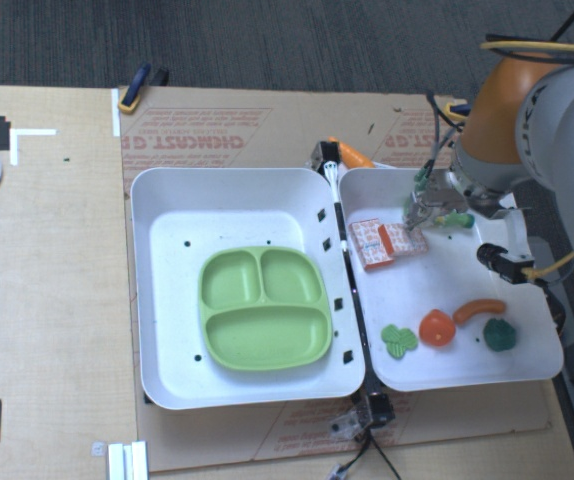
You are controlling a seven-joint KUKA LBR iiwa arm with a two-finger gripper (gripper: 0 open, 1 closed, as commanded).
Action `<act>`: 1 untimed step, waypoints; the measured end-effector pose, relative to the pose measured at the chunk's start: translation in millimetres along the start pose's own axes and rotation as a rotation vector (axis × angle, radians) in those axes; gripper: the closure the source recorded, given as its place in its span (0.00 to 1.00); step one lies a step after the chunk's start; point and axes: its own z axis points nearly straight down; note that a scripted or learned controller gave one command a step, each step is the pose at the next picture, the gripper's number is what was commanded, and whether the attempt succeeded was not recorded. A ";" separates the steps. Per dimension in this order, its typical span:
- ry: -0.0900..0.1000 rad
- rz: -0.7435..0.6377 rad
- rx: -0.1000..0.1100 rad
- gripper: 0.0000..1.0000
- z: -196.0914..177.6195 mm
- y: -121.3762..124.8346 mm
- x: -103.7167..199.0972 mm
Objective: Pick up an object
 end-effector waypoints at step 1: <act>-0.002 0.000 -0.002 0.00 -0.9 0.4 -0.8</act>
